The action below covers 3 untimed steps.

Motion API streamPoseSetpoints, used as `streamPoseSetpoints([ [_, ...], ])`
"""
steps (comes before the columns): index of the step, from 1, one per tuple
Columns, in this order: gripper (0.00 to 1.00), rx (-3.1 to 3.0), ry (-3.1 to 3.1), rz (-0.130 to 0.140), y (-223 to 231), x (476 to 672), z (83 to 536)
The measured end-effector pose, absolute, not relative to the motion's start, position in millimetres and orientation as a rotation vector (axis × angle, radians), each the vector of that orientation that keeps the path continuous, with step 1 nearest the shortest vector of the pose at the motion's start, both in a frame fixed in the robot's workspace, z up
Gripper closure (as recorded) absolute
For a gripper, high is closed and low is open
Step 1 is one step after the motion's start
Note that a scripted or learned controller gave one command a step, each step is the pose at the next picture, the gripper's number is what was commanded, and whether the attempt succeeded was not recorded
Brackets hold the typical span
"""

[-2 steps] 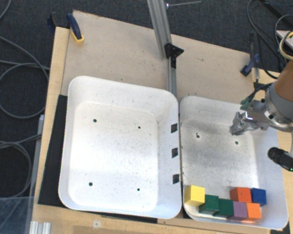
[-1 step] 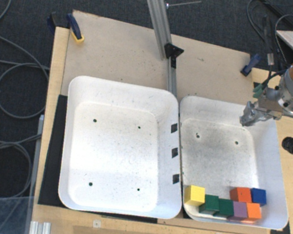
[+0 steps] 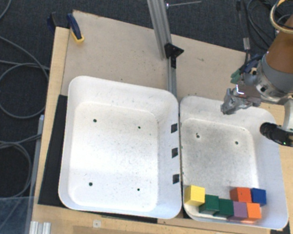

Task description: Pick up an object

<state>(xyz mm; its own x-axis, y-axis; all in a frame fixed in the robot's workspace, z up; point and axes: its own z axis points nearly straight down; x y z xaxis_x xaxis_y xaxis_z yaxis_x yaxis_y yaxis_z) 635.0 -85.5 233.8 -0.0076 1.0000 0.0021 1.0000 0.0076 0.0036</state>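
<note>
Seven blocks (image 3: 225, 203) huddle at the right bin's (image 3: 274, 158) near edge, well apart from the pincer (image 3: 231, 106) over its far rim; whether it's apart or together, I cannot tell.

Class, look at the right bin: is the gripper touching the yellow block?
Apart. The camera view shows the gripper above the bin's far rim, while the yellow block sits at the near edge, bare bin floor between them.

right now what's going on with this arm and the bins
The gripper hangs over the far rim of the right bin, with nothing seen in it. The blocks sit bunched along that bin's near edge, from the yellow block to the blue block, well away from the gripper. Nothing is picked up yet.
</note>
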Motion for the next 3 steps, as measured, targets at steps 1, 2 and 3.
streamPoseSetpoints([
  [1,1.0,2.213,2.229,0.007,-32,646.3,247],
  [2,1.0,2.213,2.228,0.007,16,660.0,253],
  [3,1.0,2.214,2.228,0.006,68,661.6,255],
])
